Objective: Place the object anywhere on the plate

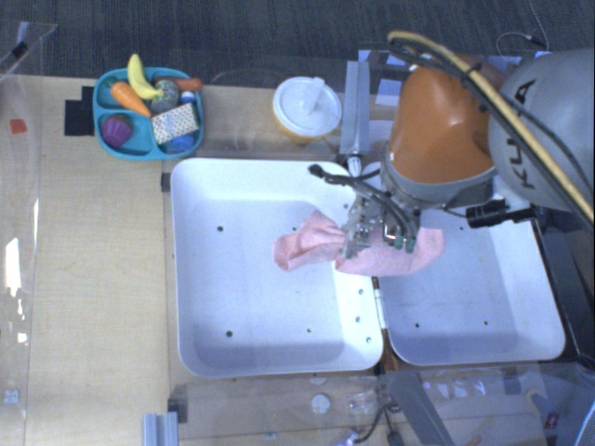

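pink cloth draped over the seam between left bin and right bin, long axis left-right | gripper right on top of its middle | I can't tell finger state | no plate spotted

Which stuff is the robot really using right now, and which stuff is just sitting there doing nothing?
For the job:
- pink cloth, draped over the edge where the two bins meet
- hand, right above the cloth
- No plain plate stands out; I cannot tell which thing is meant.

Just lying about:
- blue tray of toy food
- yellow banana in it
- white lidded cup
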Motion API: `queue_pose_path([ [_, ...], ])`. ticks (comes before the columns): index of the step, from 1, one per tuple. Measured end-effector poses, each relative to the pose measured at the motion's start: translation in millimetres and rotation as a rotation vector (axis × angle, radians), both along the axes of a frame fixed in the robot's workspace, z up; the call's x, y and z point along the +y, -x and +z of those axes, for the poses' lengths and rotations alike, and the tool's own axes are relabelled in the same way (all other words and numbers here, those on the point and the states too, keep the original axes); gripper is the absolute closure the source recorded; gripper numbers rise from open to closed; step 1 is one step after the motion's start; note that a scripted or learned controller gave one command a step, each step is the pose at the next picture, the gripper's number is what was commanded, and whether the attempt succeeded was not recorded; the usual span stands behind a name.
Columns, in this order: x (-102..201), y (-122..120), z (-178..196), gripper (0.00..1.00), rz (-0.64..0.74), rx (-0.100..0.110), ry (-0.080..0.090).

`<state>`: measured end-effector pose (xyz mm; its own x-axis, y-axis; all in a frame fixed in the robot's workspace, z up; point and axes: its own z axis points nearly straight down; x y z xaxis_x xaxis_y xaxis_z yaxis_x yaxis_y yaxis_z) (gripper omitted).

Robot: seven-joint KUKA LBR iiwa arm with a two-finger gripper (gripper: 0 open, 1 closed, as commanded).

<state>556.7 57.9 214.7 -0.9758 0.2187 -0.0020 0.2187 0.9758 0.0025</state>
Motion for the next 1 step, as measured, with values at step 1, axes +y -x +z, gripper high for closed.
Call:
queue_pose_path([
  [1,46.7,19.6,6.5,1.00,0.221,-0.002,0.000],
])
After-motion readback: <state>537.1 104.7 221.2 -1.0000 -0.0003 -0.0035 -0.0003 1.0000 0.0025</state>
